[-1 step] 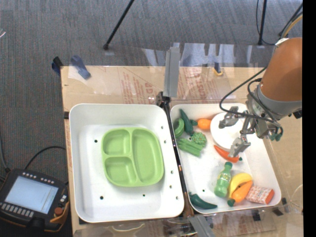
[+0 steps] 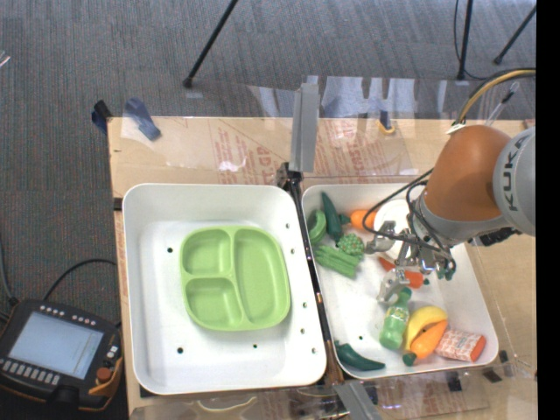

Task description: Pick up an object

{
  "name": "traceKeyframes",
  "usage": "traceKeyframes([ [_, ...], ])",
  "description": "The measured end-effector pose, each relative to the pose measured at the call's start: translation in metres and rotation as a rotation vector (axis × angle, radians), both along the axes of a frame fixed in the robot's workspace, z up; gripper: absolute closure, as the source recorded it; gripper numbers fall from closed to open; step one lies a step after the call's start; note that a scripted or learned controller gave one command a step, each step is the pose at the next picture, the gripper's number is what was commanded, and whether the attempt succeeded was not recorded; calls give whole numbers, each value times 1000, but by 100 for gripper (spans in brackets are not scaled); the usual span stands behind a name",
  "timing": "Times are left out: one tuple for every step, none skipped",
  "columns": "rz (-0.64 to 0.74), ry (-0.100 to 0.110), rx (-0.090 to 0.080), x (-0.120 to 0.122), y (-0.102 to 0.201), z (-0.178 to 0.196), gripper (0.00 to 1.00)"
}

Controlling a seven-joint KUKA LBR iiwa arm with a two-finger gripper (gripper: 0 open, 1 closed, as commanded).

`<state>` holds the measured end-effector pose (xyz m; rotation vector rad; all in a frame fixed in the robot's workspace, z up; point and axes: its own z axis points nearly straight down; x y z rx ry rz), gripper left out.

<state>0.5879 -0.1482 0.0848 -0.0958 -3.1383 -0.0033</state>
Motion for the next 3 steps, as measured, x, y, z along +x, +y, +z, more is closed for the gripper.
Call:
traceKeyframes([
  [23,1,1,28,48,0,0],
  [-11,5,-1,-51,45,-1,0],
  [-4,9,1,-50,48,6,100],
])
